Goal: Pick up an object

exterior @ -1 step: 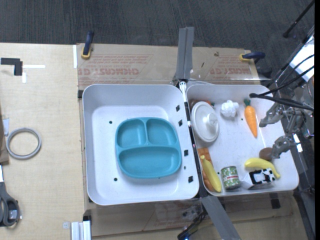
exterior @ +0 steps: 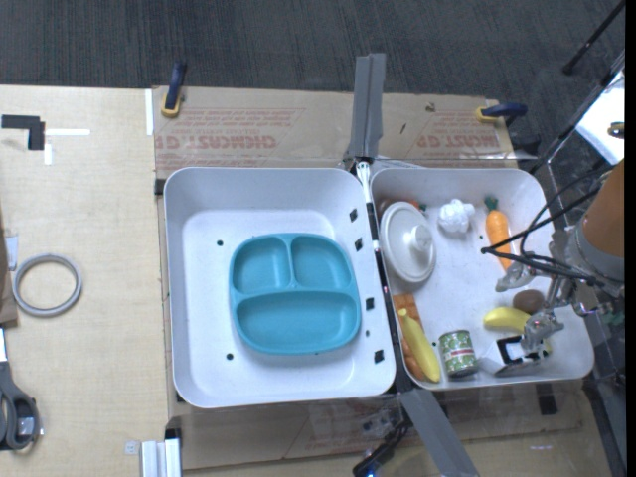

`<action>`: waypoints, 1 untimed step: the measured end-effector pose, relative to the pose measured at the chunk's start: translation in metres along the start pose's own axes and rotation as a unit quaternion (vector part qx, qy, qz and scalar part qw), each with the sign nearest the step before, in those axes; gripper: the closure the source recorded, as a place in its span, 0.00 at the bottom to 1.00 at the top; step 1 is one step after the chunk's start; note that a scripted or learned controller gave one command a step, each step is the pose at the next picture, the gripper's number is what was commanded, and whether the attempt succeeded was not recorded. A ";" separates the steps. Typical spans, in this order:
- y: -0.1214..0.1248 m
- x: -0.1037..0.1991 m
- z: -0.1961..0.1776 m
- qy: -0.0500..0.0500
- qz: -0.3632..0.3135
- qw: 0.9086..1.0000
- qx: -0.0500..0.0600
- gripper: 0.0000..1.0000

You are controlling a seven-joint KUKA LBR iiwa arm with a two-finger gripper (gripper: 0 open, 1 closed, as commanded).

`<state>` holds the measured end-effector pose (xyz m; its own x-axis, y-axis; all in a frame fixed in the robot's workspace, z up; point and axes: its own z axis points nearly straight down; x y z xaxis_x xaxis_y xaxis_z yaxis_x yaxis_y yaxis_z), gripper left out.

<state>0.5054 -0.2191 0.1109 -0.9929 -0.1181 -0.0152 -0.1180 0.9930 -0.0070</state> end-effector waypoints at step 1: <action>-0.009 -0.060 0.019 0.005 0.083 0.997 -0.002 0.00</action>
<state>0.5665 -0.2210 0.0926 -0.9988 0.0483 -0.0050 0.0483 0.9988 -0.0010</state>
